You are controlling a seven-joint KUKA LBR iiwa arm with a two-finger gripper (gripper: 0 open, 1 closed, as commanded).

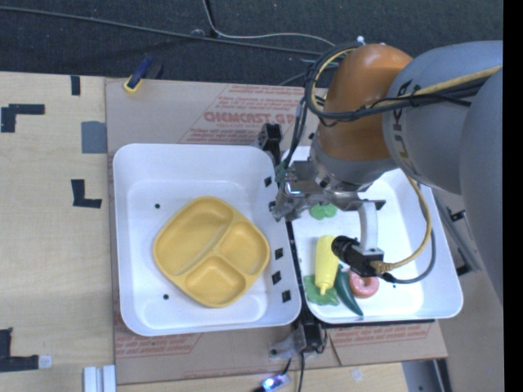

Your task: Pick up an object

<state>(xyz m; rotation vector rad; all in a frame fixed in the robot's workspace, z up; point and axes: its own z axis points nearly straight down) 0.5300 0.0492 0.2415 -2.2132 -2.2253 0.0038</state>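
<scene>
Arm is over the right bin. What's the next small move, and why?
Probably nudge the gripper toward the small green piece just beside it, then lower. It hangs near the left wall of the right bin, and that piece looks like the closest thing to grab.

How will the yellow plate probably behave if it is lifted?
The plate looks like moulded plastic, so probably stiff and light. It lies flat in the left bin, so it should not roll. Its low rim may be hard to pinch.
</scene>
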